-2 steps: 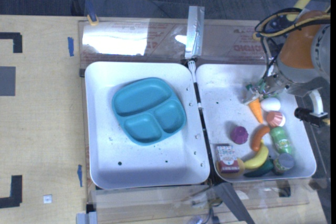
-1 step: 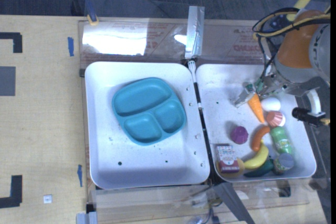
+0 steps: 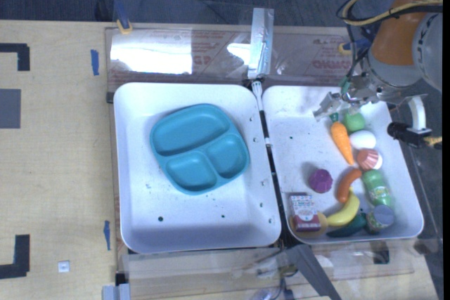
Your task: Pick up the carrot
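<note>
The orange carrot point(image 3: 342, 142) lies in the right bin point(image 3: 288, 151), pointing toward the bin's front, with its thick end at the back. My gripper point(image 3: 343, 102) hovers just behind that thick end, near the bin's back right corner. It stands open, and nothing shows between its fingers. The carrot rests on the bin floor, apart from the gripper.
Around the carrot lie a green ball point(image 3: 356, 121), a white egg point(image 3: 363, 140), a purple piece point(image 3: 321, 180), a banana point(image 3: 344, 213), a green bottle point(image 3: 375, 187) and a small red carton point(image 3: 304, 211). The left bin point(image 3: 133, 221) holds a blue divided plate point(image 3: 200, 147).
</note>
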